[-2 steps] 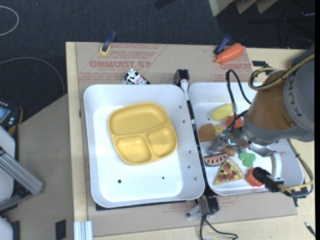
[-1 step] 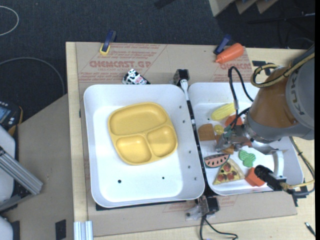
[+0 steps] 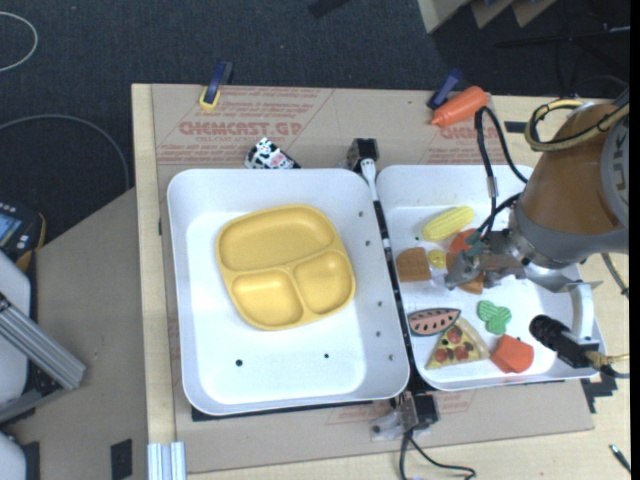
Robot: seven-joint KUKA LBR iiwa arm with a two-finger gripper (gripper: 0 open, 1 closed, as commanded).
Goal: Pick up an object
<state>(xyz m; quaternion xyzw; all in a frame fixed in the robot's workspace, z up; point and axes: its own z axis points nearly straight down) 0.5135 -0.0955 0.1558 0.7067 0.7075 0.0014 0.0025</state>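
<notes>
The pincer [image 3: 468, 271] is reaching down among toy foods; whether it is open or closed, I cannot tell. An orange piece [image 3: 464, 243] is lying touching it, just behind.

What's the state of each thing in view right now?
End effector: low in the right bin, among the toys.
Yellow tray: upright in the left bin, all three compartments bare.
Corn: lying in the right bin.
Brown block: lying flat beside the divider.
Watermelon slice: lying flat.
Pizza slice: lying flat.
Green toy: lying loose.
Red block: resting near the bin's front edge.
</notes>
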